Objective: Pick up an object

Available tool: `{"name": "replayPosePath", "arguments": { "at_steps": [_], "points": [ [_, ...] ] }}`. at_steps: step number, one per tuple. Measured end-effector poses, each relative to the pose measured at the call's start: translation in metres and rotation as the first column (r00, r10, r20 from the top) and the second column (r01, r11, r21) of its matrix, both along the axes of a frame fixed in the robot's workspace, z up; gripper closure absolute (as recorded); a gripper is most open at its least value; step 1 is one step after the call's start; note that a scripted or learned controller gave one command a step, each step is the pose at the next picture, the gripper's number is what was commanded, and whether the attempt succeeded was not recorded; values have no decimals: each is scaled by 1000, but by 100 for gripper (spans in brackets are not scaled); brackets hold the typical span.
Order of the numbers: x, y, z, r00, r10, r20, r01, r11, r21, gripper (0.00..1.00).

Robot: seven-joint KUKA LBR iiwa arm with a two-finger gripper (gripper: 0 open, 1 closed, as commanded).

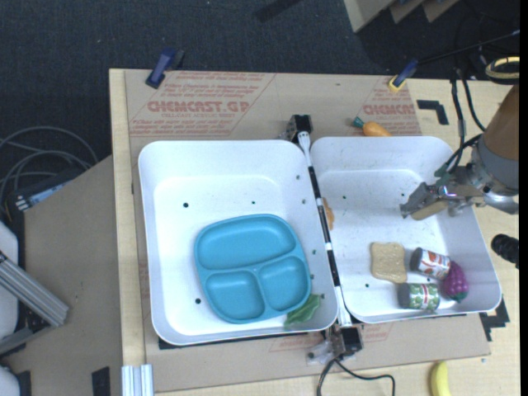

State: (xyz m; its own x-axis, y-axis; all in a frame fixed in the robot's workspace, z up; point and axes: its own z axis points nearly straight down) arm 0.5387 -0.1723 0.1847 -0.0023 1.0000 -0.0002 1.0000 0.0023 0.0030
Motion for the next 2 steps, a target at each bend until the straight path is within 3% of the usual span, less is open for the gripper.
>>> {"name": "replayPosePath", "arguments": {
  "at_steps": [1,2],
  "points": [
    [-45,-43,-82,1000,-1,9,1,1000,-1,0],
    [51,-47,-91,1000,2,-1,-2,1000,6,0]
  ]
}}
